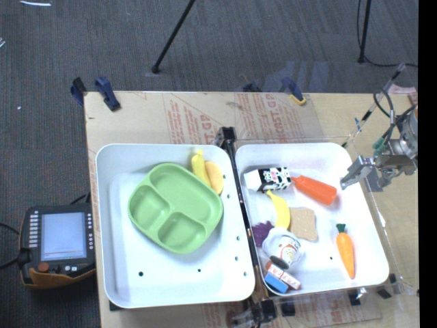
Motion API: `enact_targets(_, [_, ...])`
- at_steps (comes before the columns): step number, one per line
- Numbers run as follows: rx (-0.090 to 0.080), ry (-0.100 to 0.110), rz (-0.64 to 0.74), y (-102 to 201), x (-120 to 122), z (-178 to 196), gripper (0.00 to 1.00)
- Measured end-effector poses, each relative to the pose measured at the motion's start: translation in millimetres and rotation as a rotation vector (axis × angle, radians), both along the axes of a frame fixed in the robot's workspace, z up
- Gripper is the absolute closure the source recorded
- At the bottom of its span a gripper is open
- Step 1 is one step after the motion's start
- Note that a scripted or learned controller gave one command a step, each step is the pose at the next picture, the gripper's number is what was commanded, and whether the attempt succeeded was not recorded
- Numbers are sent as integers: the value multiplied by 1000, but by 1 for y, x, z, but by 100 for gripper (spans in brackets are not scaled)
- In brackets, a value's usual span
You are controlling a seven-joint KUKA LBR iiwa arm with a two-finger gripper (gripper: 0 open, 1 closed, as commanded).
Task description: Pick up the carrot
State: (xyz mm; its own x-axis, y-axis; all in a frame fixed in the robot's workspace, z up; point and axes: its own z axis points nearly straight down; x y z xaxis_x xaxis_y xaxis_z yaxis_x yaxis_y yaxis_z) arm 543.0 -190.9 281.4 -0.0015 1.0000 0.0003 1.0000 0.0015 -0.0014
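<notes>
Jaws cannot be read here: the gripper (360, 172) hangs over the right rim of the right bin (321, 150), and whether it stands open or closed is too small and dark to tell. The carrot (345, 249) lies in that bin's right part, near the rim wall, green top pointing away from the front edge, well apart from the gripper. So close to the wall, it leaves little room, and I judge a descent could strike the rim or nudge it aside instead of enclosing it.
</notes>
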Motion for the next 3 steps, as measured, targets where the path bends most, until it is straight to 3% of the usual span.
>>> enact_targets(1, [4, 11, -157, -12, -40, -104, 0])
enact_targets(2, [-8, -22, -240, 3, -48, -176, 0])
enact_targets(3, [-5, -18, -246, 2, -49, -167, 100])
